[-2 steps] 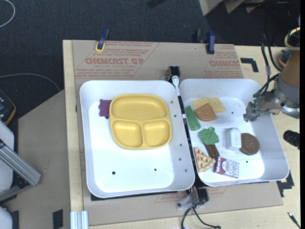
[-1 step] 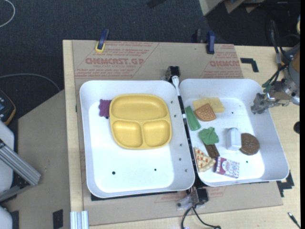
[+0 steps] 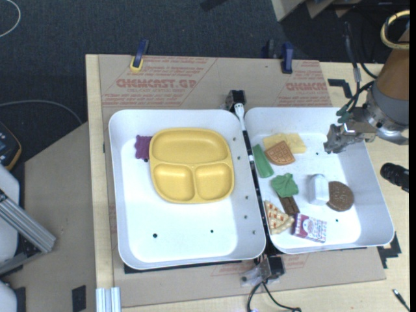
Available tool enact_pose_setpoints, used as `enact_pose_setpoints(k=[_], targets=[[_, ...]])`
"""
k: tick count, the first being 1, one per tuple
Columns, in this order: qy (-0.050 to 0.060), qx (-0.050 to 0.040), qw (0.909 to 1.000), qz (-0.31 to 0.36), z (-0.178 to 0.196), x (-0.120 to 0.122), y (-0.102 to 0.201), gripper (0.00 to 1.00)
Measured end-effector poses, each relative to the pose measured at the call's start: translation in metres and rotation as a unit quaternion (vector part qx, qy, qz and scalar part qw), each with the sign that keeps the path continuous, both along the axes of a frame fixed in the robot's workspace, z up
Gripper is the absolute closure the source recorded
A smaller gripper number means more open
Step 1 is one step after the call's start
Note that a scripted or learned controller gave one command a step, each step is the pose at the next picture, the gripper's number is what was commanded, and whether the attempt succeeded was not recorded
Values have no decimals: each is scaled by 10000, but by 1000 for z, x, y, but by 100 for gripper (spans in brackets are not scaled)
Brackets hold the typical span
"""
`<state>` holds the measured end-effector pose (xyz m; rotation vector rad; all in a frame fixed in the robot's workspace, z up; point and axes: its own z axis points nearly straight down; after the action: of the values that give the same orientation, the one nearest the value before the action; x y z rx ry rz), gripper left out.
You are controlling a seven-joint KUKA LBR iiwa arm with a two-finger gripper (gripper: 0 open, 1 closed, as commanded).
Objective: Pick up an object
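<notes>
A plywood bench [image 3: 195,77] sits on dark carpet and bears two shallow white bins side by side. The left bin [image 3: 130,194] holds a yellow divided tray [image 3: 192,163] with a small purple item [image 3: 142,147] touching its rim at nine o'clock. The right bin [image 3: 370,194] holds the loose toy food: a pale yellow cheese slice [image 3: 294,142] and a brown toast-like piece [image 3: 280,153] toward twelve o'clock, a green pod [image 3: 262,162] at ten, a green leafy piece [image 3: 285,185] near the middle, a white cup-like item [image 3: 318,188] beside a round brown cookie [image 3: 340,196] at four, and a waffle piece [image 3: 278,217] and a red-and-white packet [image 3: 310,227] toward six.

The gripper [image 3: 338,139] hangs over the right bin at about two o'clock, above bare bin floor, apart from every item. Whether its fingers are spread or pressed together cannot be told; nothing is seen between them.

Judging by this, the pick has not been made: every object lies in a bin, and the approach, closing and lift remain.
</notes>
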<state>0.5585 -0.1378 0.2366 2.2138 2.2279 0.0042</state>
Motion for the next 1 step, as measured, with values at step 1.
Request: enact_pose_setpoints(k=[1], targets=[[19, 11, 10000, 3, 6, -5, 57, 100]])
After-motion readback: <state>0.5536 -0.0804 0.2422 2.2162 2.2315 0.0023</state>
